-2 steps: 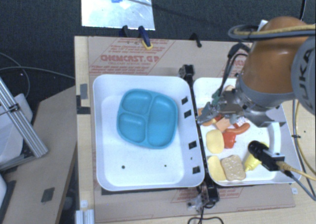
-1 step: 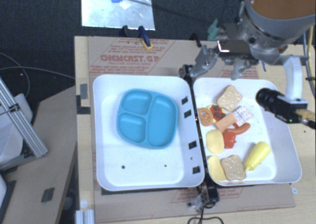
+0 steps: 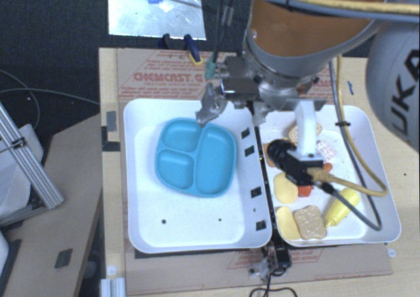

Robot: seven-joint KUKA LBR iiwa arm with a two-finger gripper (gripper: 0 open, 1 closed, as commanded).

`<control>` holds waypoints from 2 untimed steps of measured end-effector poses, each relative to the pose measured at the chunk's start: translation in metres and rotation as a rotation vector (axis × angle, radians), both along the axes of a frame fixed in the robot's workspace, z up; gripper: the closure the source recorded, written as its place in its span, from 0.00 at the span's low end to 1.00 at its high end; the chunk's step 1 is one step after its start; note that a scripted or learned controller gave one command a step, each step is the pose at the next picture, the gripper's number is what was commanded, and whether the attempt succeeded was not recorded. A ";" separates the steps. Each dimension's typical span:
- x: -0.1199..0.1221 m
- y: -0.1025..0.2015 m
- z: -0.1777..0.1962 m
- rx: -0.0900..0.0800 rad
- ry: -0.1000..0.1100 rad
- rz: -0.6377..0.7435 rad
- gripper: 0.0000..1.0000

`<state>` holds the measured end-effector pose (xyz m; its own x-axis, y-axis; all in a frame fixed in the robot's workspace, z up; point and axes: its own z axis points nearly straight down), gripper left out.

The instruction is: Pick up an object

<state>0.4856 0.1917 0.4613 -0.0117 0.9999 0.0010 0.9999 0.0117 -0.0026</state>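
From the overhead camera I saw the gripper [image 3: 233,112] above the far end of the divider, jaws spread wide with nothing between them. One fingertip hung at the far edge of a smooth blue plastic three-compartment plate [image 3: 197,158], which lay flat in the left white bin [image 3: 141,210]. In the right white bin [image 3: 387,223], partly hidden by the arm, lay a tan textured square cracker [image 3: 309,222], a pale yellow disc [image 3: 285,188] and a glossy yellow lemon-shaped piece [image 3: 336,210].

Robotics lab, plainly: industrial arm [image 3: 315,20] over two white bins [image 3: 141,164] on a cardboard-topped counter [image 3: 164,74], aluminium framing [image 3: 26,164] and loose cables [image 3: 46,92] alongside.
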 end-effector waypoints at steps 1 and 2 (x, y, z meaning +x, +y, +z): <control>0.001 -0.076 0.079 0.001 -0.013 -0.017 0.00; 0.000 0.023 0.036 0.000 -0.001 0.001 0.00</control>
